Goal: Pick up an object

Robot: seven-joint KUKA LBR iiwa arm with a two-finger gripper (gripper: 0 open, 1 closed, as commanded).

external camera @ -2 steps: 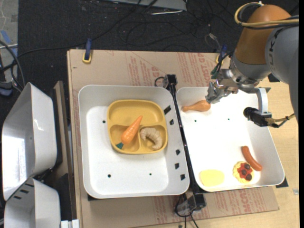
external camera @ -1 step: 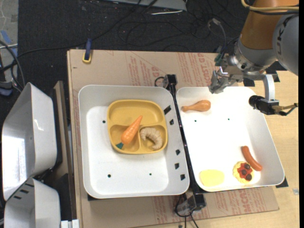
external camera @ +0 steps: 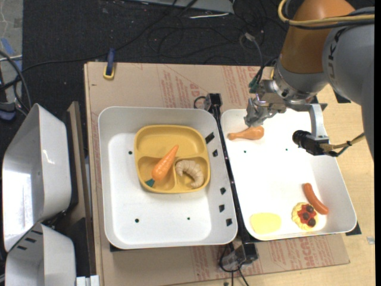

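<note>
My two-finger gripper (external camera: pixel 256 119) hangs over the right white bin (external camera: pixel 280 183), far-left corner. Orange plastic drumstick (external camera: pixel 246 134) lies directly beneath, touching or nearly so; long axis runs left-right, thick end toward my tips. Cannot tell whether anything is clasped yet. Judgement: descend, close across the axis.

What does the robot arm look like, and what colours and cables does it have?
The arm is thick and rounded, with a smooth grey shell and dark lettering partly visible on it. A glossy orange band sits above the wrist, with a yellowish cable looping beside it. Below it is a metallic silver wrist section, and the gripper is grey metal. A small black device with thin wires hangs beside it.
</note>
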